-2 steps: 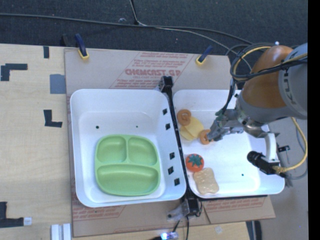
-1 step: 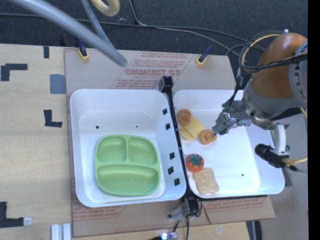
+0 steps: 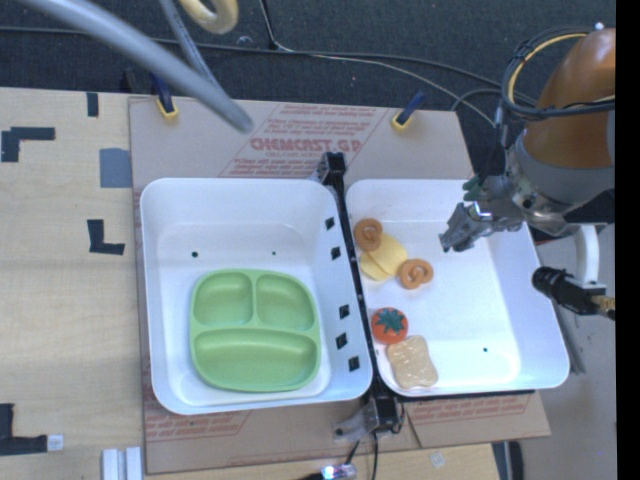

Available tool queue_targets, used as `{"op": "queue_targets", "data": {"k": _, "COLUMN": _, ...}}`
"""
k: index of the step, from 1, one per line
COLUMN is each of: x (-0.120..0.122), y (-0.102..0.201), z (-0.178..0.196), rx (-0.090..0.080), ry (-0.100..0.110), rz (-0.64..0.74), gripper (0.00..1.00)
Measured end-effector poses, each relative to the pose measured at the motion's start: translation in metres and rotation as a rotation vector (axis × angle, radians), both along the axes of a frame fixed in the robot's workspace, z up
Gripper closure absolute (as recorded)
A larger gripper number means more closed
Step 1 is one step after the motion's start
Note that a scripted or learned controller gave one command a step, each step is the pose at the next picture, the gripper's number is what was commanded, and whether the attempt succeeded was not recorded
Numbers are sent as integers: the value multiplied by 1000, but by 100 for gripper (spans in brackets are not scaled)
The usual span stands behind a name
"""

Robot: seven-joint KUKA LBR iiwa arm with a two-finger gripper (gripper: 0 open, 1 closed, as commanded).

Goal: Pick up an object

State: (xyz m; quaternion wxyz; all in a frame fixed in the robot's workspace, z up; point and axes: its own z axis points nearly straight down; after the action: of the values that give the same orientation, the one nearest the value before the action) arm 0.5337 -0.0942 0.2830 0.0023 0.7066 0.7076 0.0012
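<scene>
Glossy white plastic bins [image 3: 160, 268] sit on matt brown cardboard [image 3: 300, 133], holding a smooth green plastic tray [image 3: 255, 330].

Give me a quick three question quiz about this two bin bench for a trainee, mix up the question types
1. True or false: the green plastic divided plate lies in the camera view's left white bin.
2. Which item lies nearest the camera view's bottom edge in the right white bin? A) red toy tomato with green top B) beige toy bread slice C) orange toy pretzel
3. Fill in: the plate has ___ compartments.

Key: 1 true; 2 B; 3 three. The arm's gripper hangs over the right bin, clear of the food.
</scene>
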Motion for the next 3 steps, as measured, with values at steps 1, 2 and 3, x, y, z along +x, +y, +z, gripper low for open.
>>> {"op": "queue_targets", "data": {"k": 1, "x": 4, "y": 49, "z": -1, "rx": 2, "ry": 6, "rz": 4, "gripper": 100}}
{"op": "queue_targets", "data": {"k": 2, "x": -2, "y": 102, "z": -20, "rx": 2, "ry": 8, "rz": 5, "gripper": 100}}
{"op": "queue_targets", "data": {"k": 3, "x": 3, "y": 146, "z": -25, "rx": 2, "ry": 7, "rz": 4, "gripper": 100}}
